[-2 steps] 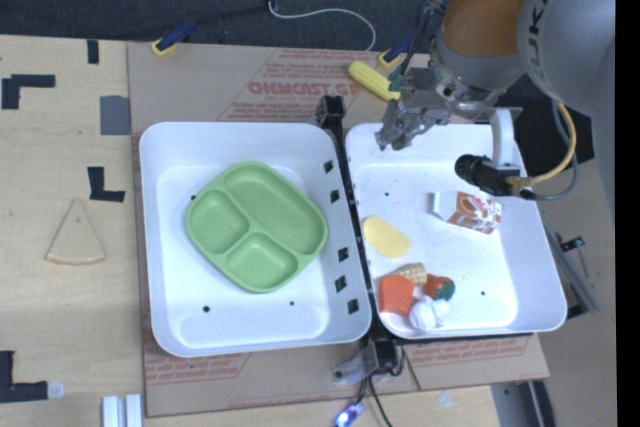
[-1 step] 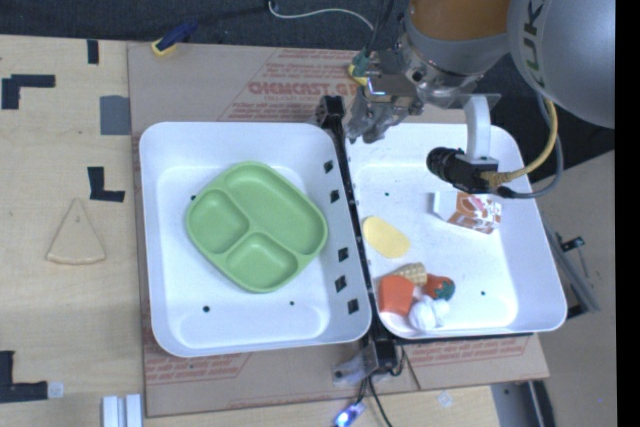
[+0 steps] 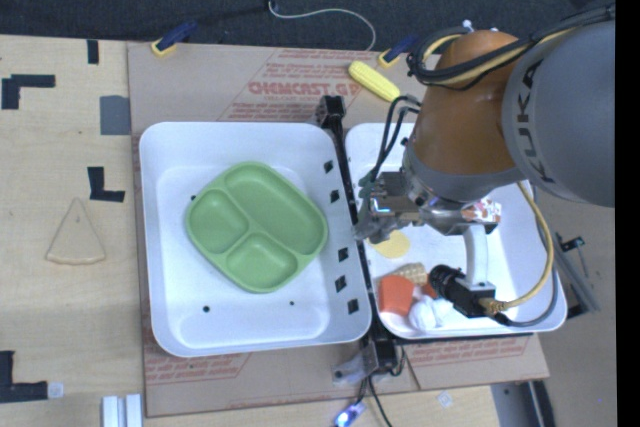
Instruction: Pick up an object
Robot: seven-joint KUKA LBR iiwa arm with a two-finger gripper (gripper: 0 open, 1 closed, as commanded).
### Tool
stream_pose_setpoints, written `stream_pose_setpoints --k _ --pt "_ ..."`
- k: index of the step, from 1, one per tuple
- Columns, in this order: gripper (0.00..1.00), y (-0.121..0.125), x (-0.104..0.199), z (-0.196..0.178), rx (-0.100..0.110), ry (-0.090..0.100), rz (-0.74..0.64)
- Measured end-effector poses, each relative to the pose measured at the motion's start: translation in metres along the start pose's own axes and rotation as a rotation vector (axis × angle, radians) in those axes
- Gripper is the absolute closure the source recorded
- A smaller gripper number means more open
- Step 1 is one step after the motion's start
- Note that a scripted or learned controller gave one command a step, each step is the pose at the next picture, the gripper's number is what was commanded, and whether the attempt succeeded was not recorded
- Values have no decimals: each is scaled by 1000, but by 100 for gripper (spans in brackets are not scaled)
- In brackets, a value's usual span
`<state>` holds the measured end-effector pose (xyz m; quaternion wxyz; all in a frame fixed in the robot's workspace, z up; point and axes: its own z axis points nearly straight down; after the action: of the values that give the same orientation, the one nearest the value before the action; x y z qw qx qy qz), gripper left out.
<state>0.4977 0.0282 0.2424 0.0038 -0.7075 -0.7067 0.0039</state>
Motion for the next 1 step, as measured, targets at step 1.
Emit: stream_pose_setpoints --k 1 --pt "100 -16 -22 -109 -10 -1 -2"
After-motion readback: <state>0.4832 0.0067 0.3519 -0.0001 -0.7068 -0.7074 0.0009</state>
